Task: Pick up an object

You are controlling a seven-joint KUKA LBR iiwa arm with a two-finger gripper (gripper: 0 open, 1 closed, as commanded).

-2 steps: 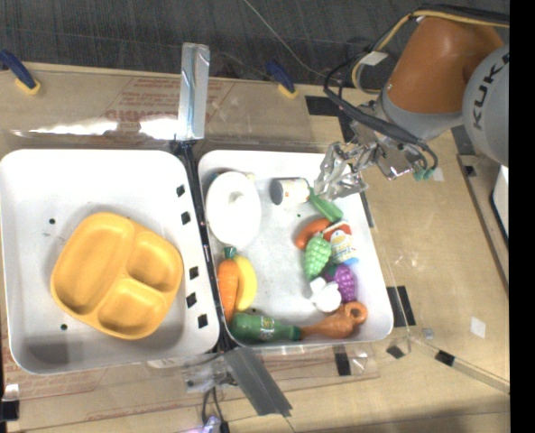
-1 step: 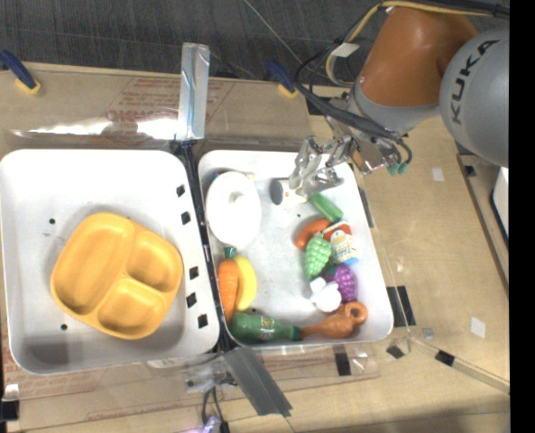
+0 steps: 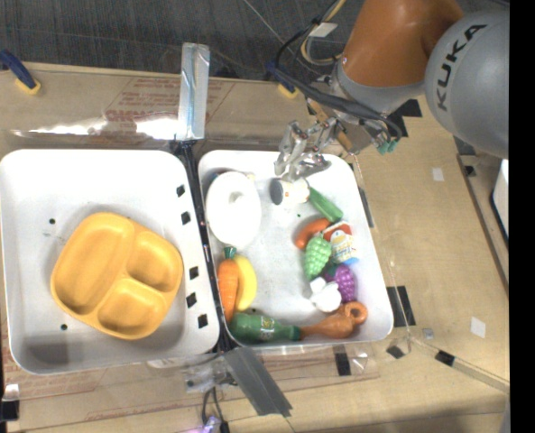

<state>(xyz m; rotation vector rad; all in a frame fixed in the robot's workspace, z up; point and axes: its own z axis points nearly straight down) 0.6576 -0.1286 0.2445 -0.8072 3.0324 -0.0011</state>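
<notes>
My gripper hangs over the far edge of the right bin, under the grey arm with its orange band. Just below it lies a small white and yellow toy with a grey piece at its left; whether the gripper touches it I cannot tell. The bin also holds a white bowl, a green pepper, a carrot, a banana, a green bottle, a green bumpy fruit, purple grapes and a brown gourd-like toy.
The left bin holds a yellow divided plate. A silver tape strip stands behind the wall between the bins. Cables trail behind the wrist. Bare cardboard bench lies to the right of the bins.
</notes>
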